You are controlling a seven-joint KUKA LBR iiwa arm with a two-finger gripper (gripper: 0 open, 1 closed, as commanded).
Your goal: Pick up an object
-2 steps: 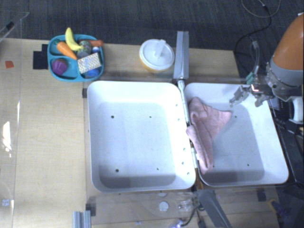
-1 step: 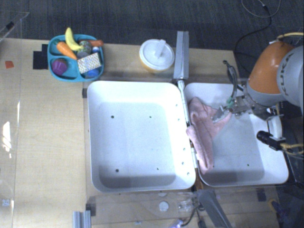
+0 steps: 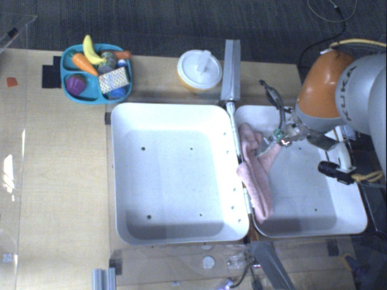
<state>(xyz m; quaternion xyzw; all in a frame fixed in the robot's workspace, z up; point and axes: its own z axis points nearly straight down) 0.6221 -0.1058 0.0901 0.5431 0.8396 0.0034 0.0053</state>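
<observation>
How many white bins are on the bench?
2. The left bin sits mid-bench; the right bin adjoins it, with a pink cloth along its left side and the gripper over it.

Two bins sit side by side on the tabletop (image 3: 54, 180), touching along a shared edge. Taking the left bin (image 3: 175, 174) as landmark: the right bin (image 3: 314, 198) lies directly to its right, with a cloth (image 3: 257, 171) draped along that bin's near-left wall, just beside the shared edge. Behind the left bin's far-left corner stands a compartment tray (image 3: 94, 74) holding toy food; behind its far-right corner sits a lidded cup (image 3: 199, 70).
</observation>
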